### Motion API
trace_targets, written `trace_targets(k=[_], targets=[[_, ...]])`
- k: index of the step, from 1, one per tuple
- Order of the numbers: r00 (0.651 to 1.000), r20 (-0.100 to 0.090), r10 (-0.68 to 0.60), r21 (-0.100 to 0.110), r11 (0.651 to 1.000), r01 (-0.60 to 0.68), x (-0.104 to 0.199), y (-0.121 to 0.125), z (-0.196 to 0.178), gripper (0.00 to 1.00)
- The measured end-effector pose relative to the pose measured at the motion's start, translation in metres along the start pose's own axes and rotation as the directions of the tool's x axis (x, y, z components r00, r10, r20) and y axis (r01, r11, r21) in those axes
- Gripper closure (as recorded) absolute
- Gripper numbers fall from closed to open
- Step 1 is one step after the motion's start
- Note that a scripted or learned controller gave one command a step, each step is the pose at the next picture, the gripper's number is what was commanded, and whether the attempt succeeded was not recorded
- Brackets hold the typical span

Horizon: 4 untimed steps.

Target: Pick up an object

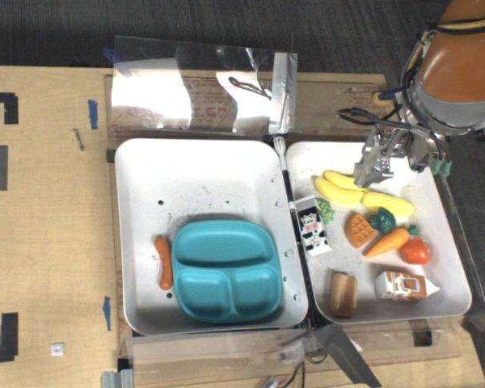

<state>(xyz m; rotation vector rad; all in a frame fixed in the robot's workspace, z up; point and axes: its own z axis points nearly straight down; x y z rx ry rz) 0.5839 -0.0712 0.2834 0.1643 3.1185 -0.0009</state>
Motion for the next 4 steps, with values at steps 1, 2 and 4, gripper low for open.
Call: trace_targets(k=[1, 2, 4], targets=[[0.999, -0.008, 0.047, 0.001, 0.999, -0.047, -0.03, -0.023, -0.029, 1.0], [1.0, -0.018, 0.002, -0.001, 1.0, -0.002, -0.054, 0.001, 0.014, 1.0], [0.997, -0.006, 0.078, 0.001, 0.997, -0.078, -0.077, -0.024, -0.074, 1.0]])
